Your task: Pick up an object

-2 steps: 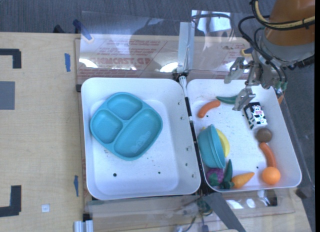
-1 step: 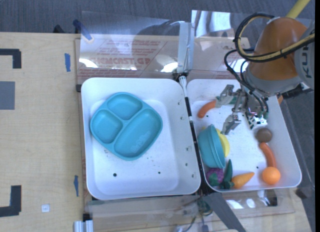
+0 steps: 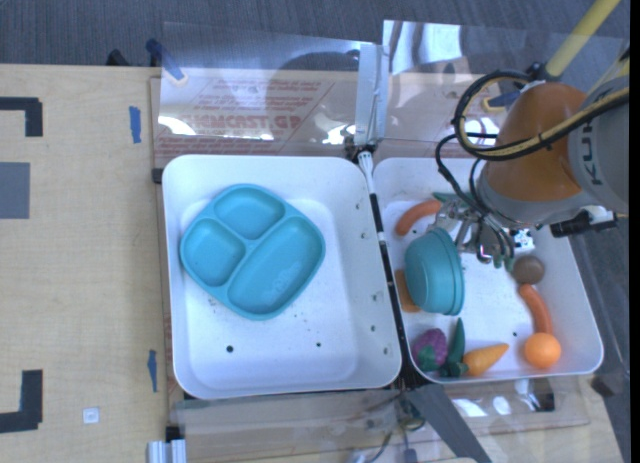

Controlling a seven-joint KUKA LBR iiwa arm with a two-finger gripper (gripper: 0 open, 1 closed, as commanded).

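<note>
Teal bowl (image 3: 436, 272) on edge, just beside lowered end effector (image 3: 484, 239).

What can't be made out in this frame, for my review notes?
- End effector, camera view: fingers lost in cables and wrist hardware; open or shut unclear.
- Teal bowl: tipped on its side, hiding part of an orange piece along the bin wall.
- Purple item: too small to identify.
- Arm: cut off by the right edge.

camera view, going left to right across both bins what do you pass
blue divided plate in the left bin → teal bowl → gripper → brown ball → orange near the right bin's right wall
</note>
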